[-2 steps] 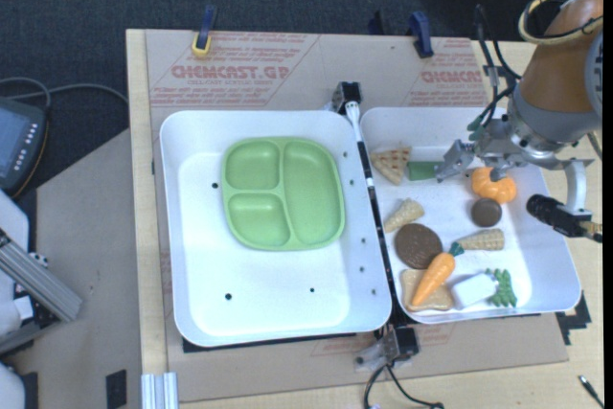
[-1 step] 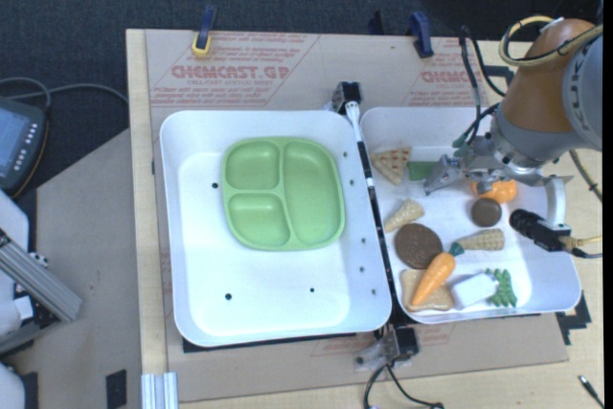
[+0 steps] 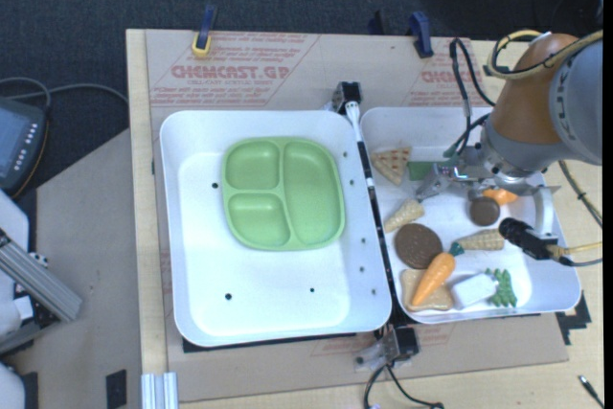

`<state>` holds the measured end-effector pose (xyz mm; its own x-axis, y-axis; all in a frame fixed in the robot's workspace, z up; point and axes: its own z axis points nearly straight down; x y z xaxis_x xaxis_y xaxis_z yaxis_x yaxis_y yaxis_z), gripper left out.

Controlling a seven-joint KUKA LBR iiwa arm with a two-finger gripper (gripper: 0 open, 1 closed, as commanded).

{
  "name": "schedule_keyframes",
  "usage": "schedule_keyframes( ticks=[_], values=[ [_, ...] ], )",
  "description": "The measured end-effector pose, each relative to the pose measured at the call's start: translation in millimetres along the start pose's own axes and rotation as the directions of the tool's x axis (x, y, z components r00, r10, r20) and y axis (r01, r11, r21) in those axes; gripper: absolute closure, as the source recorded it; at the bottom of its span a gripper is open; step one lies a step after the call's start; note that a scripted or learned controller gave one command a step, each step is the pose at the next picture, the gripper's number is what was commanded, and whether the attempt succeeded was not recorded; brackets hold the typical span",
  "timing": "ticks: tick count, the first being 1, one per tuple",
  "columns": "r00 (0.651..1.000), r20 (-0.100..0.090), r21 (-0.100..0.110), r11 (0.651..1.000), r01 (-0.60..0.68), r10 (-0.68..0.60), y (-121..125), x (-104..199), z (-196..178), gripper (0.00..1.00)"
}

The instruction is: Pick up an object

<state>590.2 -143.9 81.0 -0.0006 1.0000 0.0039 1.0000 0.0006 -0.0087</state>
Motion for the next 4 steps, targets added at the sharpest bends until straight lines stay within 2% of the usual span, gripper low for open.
schedule_keyframes(
  ticks=[1,2,4],
  values=[
    [1.0,0.002,-0.001,1.0,-0.001,0.001,0.4,-1.0,-10.2,1.0],
    [1.0,0.006,-0.012,1.0,-0.001,0.002,0.4,-10.9,-65.1,1.0],
    [1.0,0.006,-0.012,1.0,0.001,0.0,2.9,-17.9,-144.9,1.0]
  ],
)
